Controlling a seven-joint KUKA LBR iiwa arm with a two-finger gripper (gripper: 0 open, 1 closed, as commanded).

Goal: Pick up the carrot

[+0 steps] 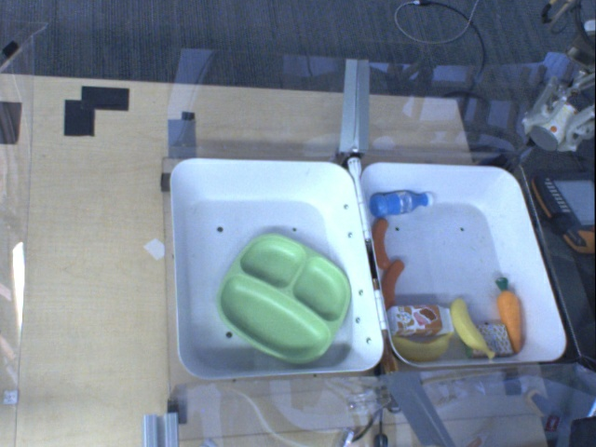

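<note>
1. nearest, at the front edge of the right bin: a yellow bowl in the front left corner, w/ a small snack box lying across its top.
2. just right of the box is a banana, tilted. a small packet lies beside it, touching or almost touching.
3. the carrot is in the front right corner of the right bin, close to the right wall. it's orange, w/ its green top pointing to the far side. it lies flat, just right of the banana & packet. nothing is holding it.
4. the left bin has a green plate w/ 3 parts. it sits toward the front, upside up, a bit turned.
5. further back in the right bin, by the left wall: 2 red-orange sausage shapes, end to end.
6. behind them, a blue bottle on its side, near the far left corner.
7. a grey metal bar runs back from where the 2 bins meet.
8. far left on the bench: black marks.
9. far right, past the bins: the gripper, pale & blurry, well apart from the carrot. can't tell if it's spread or pressed together.
10. furthest: a thin cable looped on the dark floor.
</note>
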